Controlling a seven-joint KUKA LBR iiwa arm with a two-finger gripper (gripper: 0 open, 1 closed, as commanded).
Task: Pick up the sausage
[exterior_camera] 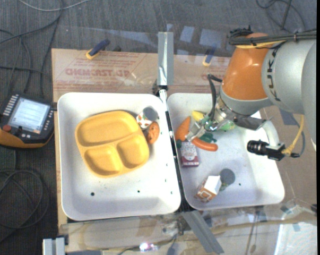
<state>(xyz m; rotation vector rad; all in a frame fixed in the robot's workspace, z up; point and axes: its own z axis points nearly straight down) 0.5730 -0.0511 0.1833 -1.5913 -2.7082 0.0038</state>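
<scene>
The arm is reaching in over the right bin (276, 190), its gripper (198, 133) hanging low near that bin's far left corner. The fingers are standing slightly parted just above the sausage (205, 144), with nothing clamped between them. The sausage, red-orange, is lying flat on the bin floor toward the far left part, touching a green item (208, 137) on its far side. A carrot (182, 128) is leaning against the bin's left wall, and a small red-and-white packet (189, 154) is sitting just near of it. A little carton (208, 188) is resting toward the near edge. In the left bin (69, 195), a yellow divided tray (113, 142) is lying near the centre, an orange toy (153, 132) touching its right rim.
</scene>
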